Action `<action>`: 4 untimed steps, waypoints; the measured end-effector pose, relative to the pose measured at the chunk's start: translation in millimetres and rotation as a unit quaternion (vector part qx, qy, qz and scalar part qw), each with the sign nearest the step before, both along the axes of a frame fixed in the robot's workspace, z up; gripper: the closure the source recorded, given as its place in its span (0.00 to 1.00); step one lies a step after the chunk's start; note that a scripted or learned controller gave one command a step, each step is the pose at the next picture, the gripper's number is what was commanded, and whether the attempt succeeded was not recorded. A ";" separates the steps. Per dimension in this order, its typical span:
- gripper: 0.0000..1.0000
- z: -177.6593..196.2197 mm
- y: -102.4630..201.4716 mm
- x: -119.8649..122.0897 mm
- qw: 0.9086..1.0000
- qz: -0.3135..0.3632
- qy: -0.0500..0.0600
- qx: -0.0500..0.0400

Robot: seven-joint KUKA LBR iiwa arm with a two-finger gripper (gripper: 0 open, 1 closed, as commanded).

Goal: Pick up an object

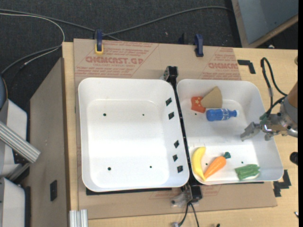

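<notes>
End effector (249, 131) over right bin (246, 90), near bottle (219, 114)

Place: a robotics lab or test workshop
Surface: cardboard sheet (156, 56) held to the board by a yellow clamp (99, 41) and a blue clamp (199, 45)
Bins: two white bins (94, 126) clipped together side by side
Floor: dark carpet (142, 8) with loose cables (42, 18)
Frame: aluminium rail (19, 143) at the left
</notes>
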State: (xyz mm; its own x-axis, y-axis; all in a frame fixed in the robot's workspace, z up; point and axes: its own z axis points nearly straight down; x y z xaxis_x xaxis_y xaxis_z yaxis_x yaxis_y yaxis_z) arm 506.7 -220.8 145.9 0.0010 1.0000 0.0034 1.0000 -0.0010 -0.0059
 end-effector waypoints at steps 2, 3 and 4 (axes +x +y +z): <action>0.00 -61.3 10.8 3.8 1.000 0.001 -0.001 0.000; 1.00 -49.9 10.9 4.7 1.000 0.001 -0.003 0.000; 1.00 -1.4 7.7 -2.8 1.000 0.000 -0.005 -0.002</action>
State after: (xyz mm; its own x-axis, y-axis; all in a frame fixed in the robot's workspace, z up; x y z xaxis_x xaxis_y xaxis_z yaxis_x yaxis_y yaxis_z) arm 503.9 -213.1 144.5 0.0007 1.0000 -0.0014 1.0000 -0.0007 0.0040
